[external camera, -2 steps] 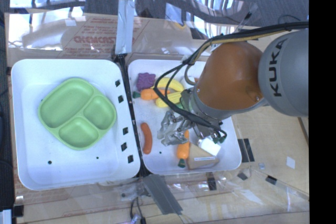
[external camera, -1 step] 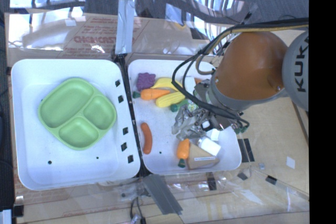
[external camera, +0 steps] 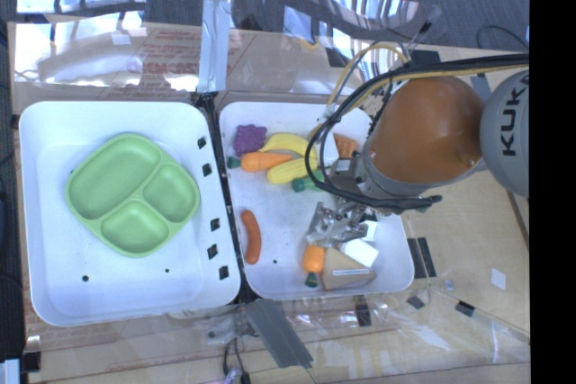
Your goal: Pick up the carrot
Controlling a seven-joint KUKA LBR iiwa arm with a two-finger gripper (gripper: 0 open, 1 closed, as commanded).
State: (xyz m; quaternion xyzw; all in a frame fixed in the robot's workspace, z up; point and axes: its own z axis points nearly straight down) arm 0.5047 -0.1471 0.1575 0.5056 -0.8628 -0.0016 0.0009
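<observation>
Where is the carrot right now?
The orange carrot with a green stem lies in the right white bin, near its upper left, just below the purple grapes and beside the yellow banana.

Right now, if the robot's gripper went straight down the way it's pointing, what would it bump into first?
Probably the small carrot at the near edge of the right bin. The gripper hangs just above it, beside a tan box. Height is hard to judge from this slanted view.

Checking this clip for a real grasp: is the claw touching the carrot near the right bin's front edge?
Cannot tell. In the camera view the claw hangs right over the carrot, their outlines meeting, but the slanted angle shows neither contact nor gap plainly.
</observation>
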